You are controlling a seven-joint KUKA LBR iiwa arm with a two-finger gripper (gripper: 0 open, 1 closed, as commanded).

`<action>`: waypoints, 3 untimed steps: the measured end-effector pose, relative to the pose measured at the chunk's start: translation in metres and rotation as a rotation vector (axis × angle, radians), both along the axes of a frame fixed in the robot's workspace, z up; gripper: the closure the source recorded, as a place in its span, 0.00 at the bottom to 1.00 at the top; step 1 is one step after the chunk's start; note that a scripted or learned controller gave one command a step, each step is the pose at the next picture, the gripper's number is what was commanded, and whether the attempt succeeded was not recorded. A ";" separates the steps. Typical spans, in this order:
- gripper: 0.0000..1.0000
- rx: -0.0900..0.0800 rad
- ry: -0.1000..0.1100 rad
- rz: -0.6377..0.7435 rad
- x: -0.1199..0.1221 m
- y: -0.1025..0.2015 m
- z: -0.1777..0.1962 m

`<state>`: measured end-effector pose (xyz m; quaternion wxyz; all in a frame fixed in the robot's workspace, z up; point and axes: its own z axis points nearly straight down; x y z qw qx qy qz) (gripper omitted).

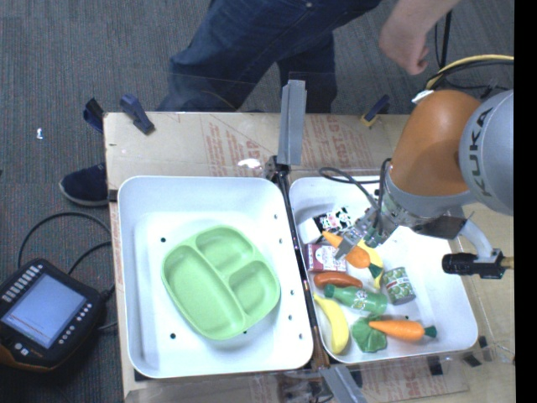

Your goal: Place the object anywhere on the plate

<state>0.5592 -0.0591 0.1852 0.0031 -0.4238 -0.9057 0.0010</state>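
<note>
carrot (358,256) in right bin (453,309), touching pincer (359,240) fingertips, not clearly clamped | pincer state: cannot tell | plate (220,282) green, three compartments, in left bin (143,217) | nearby: banana (334,324), green bottle (357,300), can (398,285), second carrot (401,329)

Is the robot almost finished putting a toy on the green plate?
Not yet. Done so far: nothing lies on the green plate in the left bin. In hand: the gripper is down in the right bin, right at an orange carrot, but a firm hold can't be seen. Left to do: grab a toy, lift it, carry it across and set it on the plate.
</note>
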 end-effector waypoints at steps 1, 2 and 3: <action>1.00 0.000 -0.003 0.084 0.033 0.071 0.052; 1.00 0.001 -0.001 0.266 0.031 0.135 0.015; 0.00 0.000 -0.001 0.266 0.031 0.135 0.015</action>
